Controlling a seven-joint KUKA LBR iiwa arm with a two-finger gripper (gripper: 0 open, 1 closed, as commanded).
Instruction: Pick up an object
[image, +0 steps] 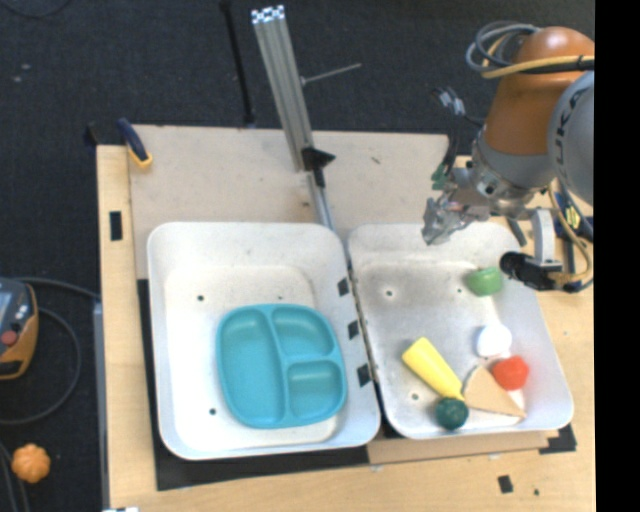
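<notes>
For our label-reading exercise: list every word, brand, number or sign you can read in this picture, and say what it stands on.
No readable words, brands or numbers anywhere.
The checkered black-and-white marker atop the metal post is a pattern, not text.
The blue divided plate, both white bins and the toy foods, such as the yellow piece, carry no lettering.

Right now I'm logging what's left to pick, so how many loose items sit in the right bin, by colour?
Green: 2, a light green piece and a dark green ball
Yellow: 1
White: 1
Red: 1
Tan: 1, a wedge
Total: 6
</notes>
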